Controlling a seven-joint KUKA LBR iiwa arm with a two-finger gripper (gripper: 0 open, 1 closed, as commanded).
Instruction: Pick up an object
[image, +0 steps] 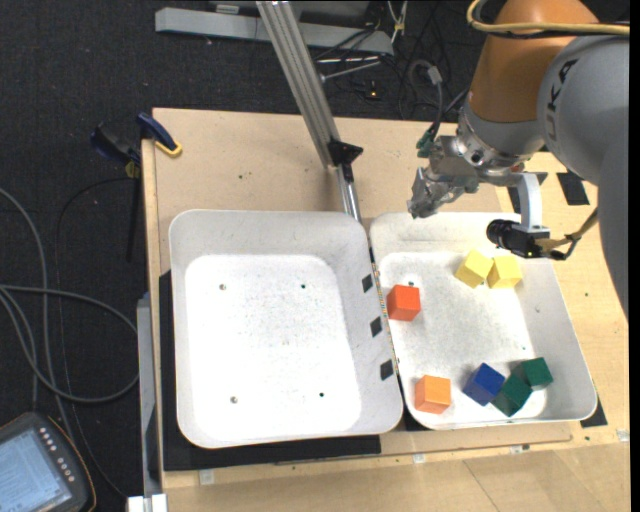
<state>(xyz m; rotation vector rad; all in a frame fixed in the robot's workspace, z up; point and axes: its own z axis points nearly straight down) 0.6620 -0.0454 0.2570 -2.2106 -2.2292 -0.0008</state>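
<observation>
The grey arm with the orange band reaches in from the right, and its two-finger gripper hangs over the far left corner of the right-hand shallow white bin, above the rim; whether it is open or closed cannot be told from this slanted view, and nothing is seen held in it. Inside that bin, two small yellow cubes sit touching each other near the far side (just to the right of the gripper and nearer the camera). A red-orange cube lies close to the bin's left wall, and a lighter orange cube rests near the near left corner. A blue cube and two dark green cubes cluster together at the near right. The left-hand shallow white bin lies just beside its twin.
</observation>
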